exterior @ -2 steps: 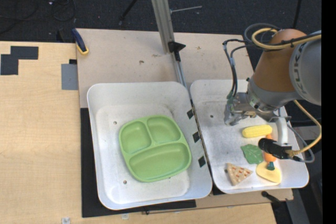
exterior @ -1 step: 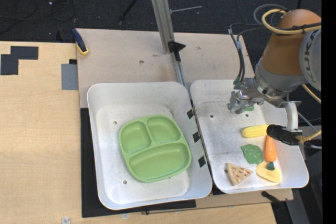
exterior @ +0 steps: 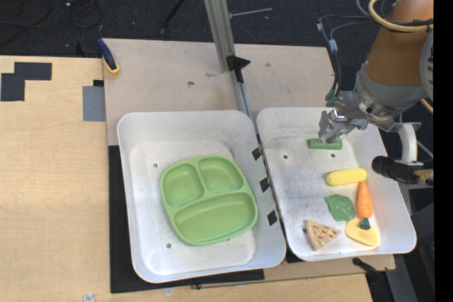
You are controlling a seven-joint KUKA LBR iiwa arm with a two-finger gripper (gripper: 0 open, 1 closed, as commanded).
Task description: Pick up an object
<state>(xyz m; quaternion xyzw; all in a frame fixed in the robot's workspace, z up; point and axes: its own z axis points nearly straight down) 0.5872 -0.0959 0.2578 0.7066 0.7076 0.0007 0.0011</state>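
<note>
Pizza slice (exterior: 321,234) and cheese wedge (exterior: 363,233) sit well below the gripper (exterior: 330,129), untouched. Gripper is down at the flat green piece (exterior: 325,144), likely the pick target. Can't tell finger state or whether it's gripped.

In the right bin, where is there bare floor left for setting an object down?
The right bin is bare down its left half, between the divider and the toys, and along the far edge left of the hand. It is crowded near-right: corn, carrot, green leaf, pizza slice, yellow wedge.
</note>
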